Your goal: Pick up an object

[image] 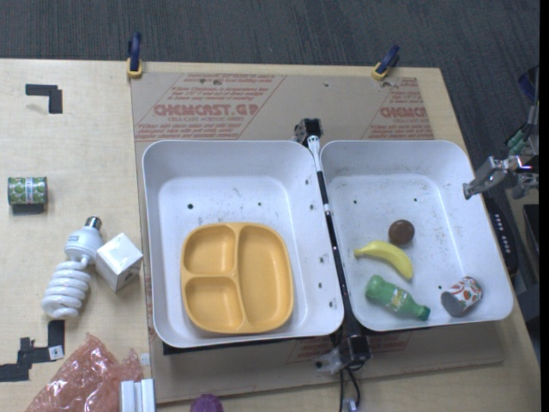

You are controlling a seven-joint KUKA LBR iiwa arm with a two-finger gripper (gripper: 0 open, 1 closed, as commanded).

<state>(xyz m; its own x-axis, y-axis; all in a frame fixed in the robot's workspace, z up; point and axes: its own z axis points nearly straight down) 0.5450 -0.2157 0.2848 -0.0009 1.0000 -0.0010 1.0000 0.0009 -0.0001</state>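
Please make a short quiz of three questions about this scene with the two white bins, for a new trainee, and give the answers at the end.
1. True or false: the yellow divided plate lies in the left bin.
2. Which thing lies nearest the front right corner of the right bin?
A. the banana
B. the white and orange cup
C. the brown ball
3. Fill in: the green bottle lies on its ____, just in front of the banana.

Key
1. True.
2. B.
3. side.
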